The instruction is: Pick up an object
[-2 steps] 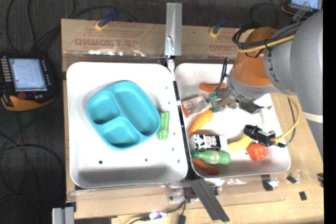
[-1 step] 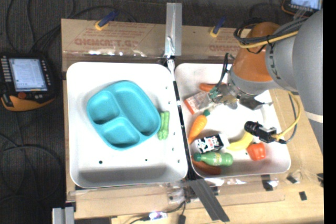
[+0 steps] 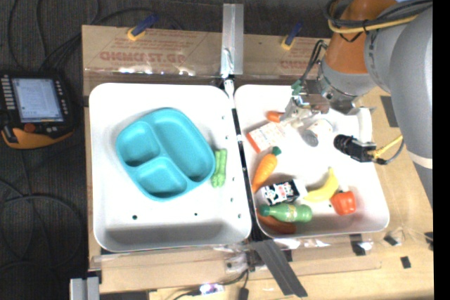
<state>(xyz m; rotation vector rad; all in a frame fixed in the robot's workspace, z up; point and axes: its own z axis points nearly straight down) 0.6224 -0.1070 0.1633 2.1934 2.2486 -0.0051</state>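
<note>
At 9 o'clock, off the table (image 3: 98,38), a handheld pendant (image 3: 34,103) lies on the floor, its screen lit but too small to read. The left bin (image 3: 105,221) carries a turquoise divided plate (image 3: 165,152), and a green pod-like toy (image 3: 219,168) leans at the plate's 3 o'clock edge against the wall between the bins. Along the cardboard at 12 o'clock runs red printing, seen upside down and not legible. In the right bin (image 3: 373,214) the pickable things crowd the lower half: an orange-and-white card (image 3: 259,138), a carrot (image 3: 265,166) with its long axis running from 1 to 7 o'clock, a small black-and-white carton (image 3: 279,191), a green bottle (image 3: 288,213) lying roughly 3 to 9 o'clock, a banana (image 3: 322,187) and a red pepper (image 3: 343,202). No label on any of them can be read. The jaws (image 3: 307,116) hang over the bin's upper part, at about 1 o'clock from the carrot; nothing appears between them, though whether they stand parted or closed I cannot tell. The relation that matters, as I judge it: the nearest candidates, card and carrot, lie toward 7 to 8 o'clock from the jaws, so a grasp would call for travel that way and a descent, closing across the carrot's slanted axis.
</note>
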